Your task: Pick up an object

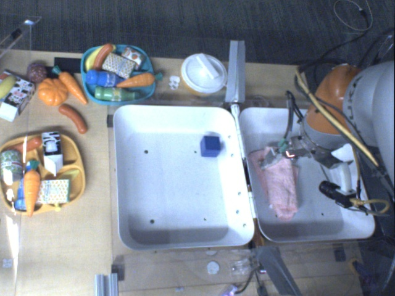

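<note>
**Arm low over the right bin, above the pink cloth**

Pale wood is what your table (92,227) shows around two shallow white bins set side by side, with dark carpet beyond its far edge. Look at the left bin (173,227) first: you have a single blue cube (211,145) resting on its floor toward the upper right corner, well apart from everything else. In the right bin (321,224) you will find a pink cloth (281,187) lying crumpled along the left half, its long side running roughly parallel to the divider between the bins.

Your arm (364,103) comes in from the right, grey with the orange band (330,94) above the wrist, and its gripper (279,155) sits at the upper end of the cloth (a small red light glows on it). Whether the jaws are apart or together you cannot tell from this angle, since the wrist body and cables cover them; nor can you tell whether they touch the cloth.

Off to the left of the bins you have toy food: a blue bowl (117,95) of toy vegetables, an orange pumpkin (52,92), loose carrots and a sausage, and a yellow tray (74,165) with cartons and a carrot. A white lidded tub (203,74) stands behind the left bin.
</note>
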